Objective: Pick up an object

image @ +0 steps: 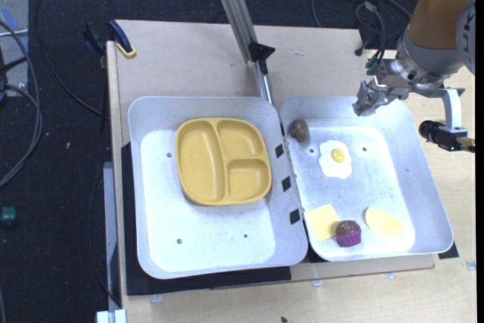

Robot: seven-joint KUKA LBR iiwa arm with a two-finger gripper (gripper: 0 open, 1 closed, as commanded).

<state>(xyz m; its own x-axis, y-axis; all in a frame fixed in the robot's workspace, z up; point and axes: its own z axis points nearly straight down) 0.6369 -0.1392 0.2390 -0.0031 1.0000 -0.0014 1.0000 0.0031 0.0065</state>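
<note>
**Operator:** How far along are you with the pick?

**Observer:** You have nothing lifted yet, as far as I can judge. Your gripper [366, 104] hangs over the far edge of the right bin [423, 185], and nothing sits between its fingers. Whether those fingers are spread or pressed together, I cannot tell; they are too small and dark from this angle.

**Operator:** What can I reach for?

**Observer:** Everything loose lies in that right bin. The brown lump [299, 130] sits in the far left corner, close against the wall. The fried egg [335, 159] lies near the middle, apart from the rest. Along the near side you have the yellow square [321, 222], with the purple piece [348, 234] touching or just beside it, and the yellow oval [383, 222] a little to their right.

**Operator:** And the other bin?

**Observer:** Your left bin [151, 185] bears only the yellow divided plate [223, 161], upright, its three compartments bare. You still have the whole approach, descent and grasp ahead, in my judgement.
</note>
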